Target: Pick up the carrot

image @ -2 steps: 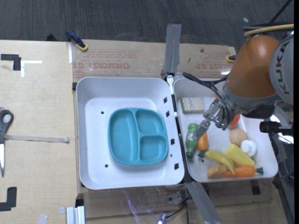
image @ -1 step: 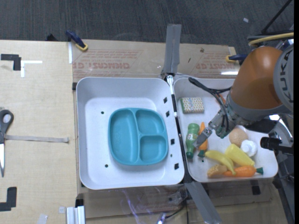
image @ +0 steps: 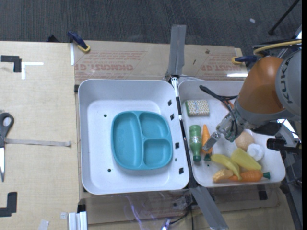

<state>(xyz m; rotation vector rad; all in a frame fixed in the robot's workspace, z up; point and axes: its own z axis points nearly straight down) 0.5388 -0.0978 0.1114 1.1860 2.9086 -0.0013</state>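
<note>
A slim orange carrot [image: 205, 132] lies in the right bin [image: 225, 87] beside a green bottle [image: 195, 142]. My gripper [image: 210, 145] is down in this bin, right over the carrot's near end and hiding part of it. A second orange carrot-like piece with a green top [image: 250, 176] rests along the bin's front wall.
The right bin also holds a speckled sponge-like block [image: 197, 108], a yellow banana [image: 225, 162], a yellow pepper [image: 246, 159], a corn cob [image: 220, 176] and pale round items [image: 245, 140]. The left bin [image: 91, 128] holds a teal divided plate [image: 142, 140].
</note>
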